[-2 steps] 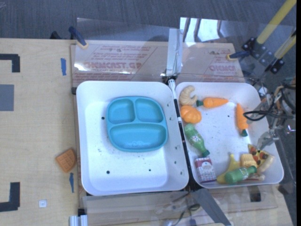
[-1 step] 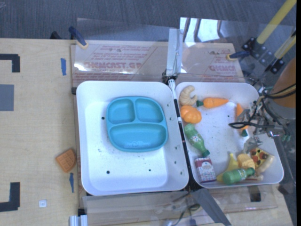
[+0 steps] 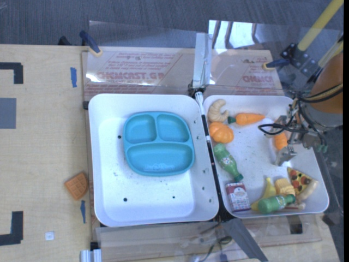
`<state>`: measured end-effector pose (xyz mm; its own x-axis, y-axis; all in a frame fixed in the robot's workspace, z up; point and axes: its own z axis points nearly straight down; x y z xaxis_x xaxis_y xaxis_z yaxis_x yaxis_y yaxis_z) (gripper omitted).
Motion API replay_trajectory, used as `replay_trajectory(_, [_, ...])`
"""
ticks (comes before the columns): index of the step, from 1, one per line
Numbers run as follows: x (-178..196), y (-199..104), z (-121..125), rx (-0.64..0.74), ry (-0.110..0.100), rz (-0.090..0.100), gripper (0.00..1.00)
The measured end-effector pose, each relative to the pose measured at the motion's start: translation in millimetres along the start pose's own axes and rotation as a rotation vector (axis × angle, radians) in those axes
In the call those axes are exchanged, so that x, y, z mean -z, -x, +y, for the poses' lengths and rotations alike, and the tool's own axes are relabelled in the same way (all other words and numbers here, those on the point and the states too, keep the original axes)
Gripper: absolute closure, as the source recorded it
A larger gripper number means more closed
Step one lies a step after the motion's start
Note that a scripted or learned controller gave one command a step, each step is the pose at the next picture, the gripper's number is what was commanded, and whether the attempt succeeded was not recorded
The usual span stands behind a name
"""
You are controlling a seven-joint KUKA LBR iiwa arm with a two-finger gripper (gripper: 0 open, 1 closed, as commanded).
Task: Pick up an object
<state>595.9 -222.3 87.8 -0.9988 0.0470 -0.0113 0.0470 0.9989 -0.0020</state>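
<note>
Two white bins [image 3: 103,162], one blue plate [image 3: 158,143], two green bottles [image 3: 227,163].

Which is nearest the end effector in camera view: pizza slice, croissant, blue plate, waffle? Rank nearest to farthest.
From the end effector in the right bin:
1. Pizza slice, just below it in the same bin.
2. Croissant, at that bin's far left corner.
3. Blue plate, in the left bin.
4. Waffle, on the bench left of both bins.

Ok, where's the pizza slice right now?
The pizza slice lies in the right bin, near its front right corner, beside the banana and above the green bottle.

Grey arm [image 3: 319,100], orange band, black cables, metallic gripper [image 3: 284,156].
</note>
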Motion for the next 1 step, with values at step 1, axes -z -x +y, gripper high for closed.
replay_trajectory(1, [11.0,4.4,1.0,0.002,-0.002,-0.012,1.0])
